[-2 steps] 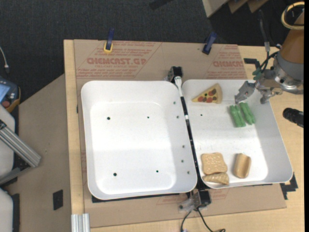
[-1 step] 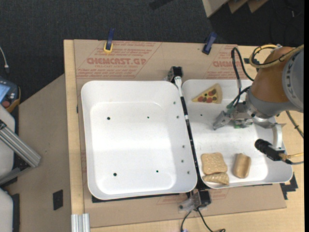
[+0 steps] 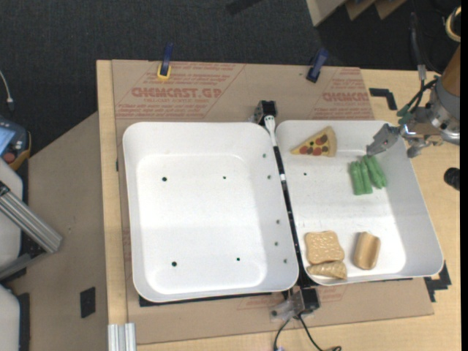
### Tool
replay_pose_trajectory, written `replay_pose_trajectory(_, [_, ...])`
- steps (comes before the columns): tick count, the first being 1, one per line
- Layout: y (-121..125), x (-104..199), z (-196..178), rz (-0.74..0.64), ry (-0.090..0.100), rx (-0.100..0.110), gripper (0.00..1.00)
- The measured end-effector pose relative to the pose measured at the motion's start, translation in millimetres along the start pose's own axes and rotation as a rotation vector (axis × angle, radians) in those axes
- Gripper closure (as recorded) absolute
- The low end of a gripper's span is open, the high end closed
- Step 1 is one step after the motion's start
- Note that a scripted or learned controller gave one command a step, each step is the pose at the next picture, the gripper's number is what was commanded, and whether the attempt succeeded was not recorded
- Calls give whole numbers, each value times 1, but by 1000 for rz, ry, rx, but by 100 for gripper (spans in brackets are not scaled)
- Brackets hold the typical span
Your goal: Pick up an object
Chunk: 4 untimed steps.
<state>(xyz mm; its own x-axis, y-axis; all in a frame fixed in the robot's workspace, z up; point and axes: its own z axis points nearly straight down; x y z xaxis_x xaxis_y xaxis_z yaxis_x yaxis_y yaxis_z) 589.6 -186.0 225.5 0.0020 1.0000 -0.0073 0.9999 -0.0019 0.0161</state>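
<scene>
Lying just below the gripper (image 3: 395, 139): green beans (image 3: 366, 174), in the right bin (image 3: 420, 218). Hovering spread and empty, approaching. Likely needing next: descending onto beans, then closing. Pizza (image 3: 316, 144) sitting farther left.

Pizza slice (image 3: 316, 143), green beans (image 3: 366, 174), crackers (image 3: 323, 246), bread roll (image 3: 366, 250) lie in right bin (image 3: 409, 218).
</scene>
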Motion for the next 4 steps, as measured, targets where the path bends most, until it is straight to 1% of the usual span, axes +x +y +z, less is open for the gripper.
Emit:
replay_pose_trajectory(1, [-99,37,132,0,15,33,0])
replay_pose_trajectory(2, [-110,197,33,-20,14,7,0])
replay_pose_trajectory(3, [-110,186,28,-2,7,13,100])
replay_pose_trajectory(4, [-47,230,-74,-9,9,0,100])
